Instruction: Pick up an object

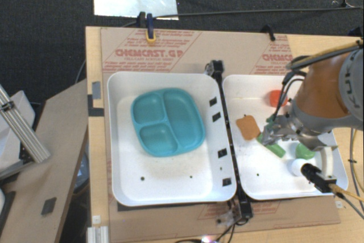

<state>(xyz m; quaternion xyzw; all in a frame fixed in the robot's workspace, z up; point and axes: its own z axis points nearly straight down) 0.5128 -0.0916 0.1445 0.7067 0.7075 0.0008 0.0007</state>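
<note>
In the right bin (pixel 250 179) lie a brown flat piece (pixel 248 127), a green piece (pixel 276 150), a second green piece (pixel 304 151), an orange object (pixel 275 98) partly behind the arm, and a white round object (pixel 296 167). My gripper (pixel 269 136) reaches down from the right and sits low over the green piece, just right of the brown piece. Its fingers are dark and bunched together over the green piece; whether anything sits between them is hidden.
The left bin (pixel 122 179) holds a teal divided plate (pixel 167 121). A black divider with clips (pixel 222 122) runs between the bins. The arm's orange band (pixel 321 85) covers the right bin's far right side.
</note>
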